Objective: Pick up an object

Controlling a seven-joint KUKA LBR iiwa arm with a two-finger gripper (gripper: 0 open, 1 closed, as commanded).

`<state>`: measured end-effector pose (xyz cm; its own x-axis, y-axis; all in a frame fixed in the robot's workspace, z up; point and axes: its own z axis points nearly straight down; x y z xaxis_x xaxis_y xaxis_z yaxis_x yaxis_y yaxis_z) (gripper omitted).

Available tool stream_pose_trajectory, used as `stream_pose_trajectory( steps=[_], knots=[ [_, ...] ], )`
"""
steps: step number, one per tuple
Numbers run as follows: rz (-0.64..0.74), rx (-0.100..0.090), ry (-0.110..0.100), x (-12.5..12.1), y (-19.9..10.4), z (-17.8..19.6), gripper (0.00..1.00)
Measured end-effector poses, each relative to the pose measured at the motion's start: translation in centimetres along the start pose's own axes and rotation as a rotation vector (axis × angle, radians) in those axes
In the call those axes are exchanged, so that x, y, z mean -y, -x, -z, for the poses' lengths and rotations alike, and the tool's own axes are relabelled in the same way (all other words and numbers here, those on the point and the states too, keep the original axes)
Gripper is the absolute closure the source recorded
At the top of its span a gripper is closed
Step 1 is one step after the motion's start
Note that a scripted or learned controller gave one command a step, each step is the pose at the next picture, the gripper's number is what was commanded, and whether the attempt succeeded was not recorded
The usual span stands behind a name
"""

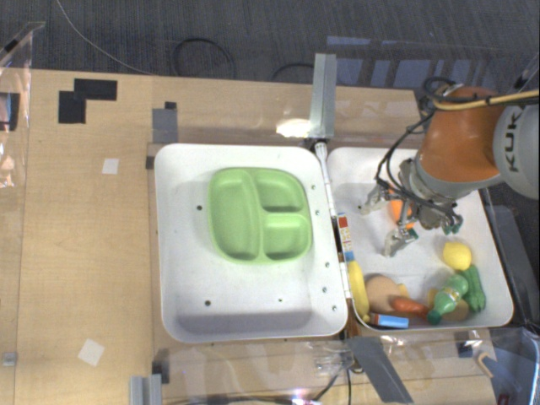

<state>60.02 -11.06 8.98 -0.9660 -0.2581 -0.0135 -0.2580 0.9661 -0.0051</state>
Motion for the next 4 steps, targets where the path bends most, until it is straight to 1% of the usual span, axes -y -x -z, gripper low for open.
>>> stream_pose_trajectory(
  steps=[1, 2, 3, 4],
  knots=[
    [0.0, 0.013, -0.004, 0.0, 0.5, 1.5, 1.0],
    [-0.045, -0.006, 0.003, -2.5, -8.4, 3.6, 1.0],
    [-0.044, -0.006, 0.003, -2.5, -8.4, 3.6, 0.0],
    [0.122, 0.0, 0.001, -0.4, -0.7, 0.0, 0.0]
  ],
)
